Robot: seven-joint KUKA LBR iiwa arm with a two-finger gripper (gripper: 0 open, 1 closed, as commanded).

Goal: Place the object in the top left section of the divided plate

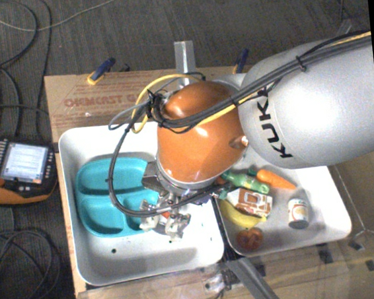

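Gripper (170,221) beside divided plate (105,194), finger state unreadable, no object seen held; placement apparently still pending.

The divided plate (106,200) is turquoise against its white bin (93,268). Above it the arm (322,111) is grey with black lettering and a glossy orange band (195,134). Right of the plate lie an orange carrot (276,180), a yellow banana (237,218) and a brown-red fruit (250,239).

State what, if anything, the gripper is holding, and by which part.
It cannot be told: the gripper hangs over the left bin beside the teal plate, with no object clearly seen in it.
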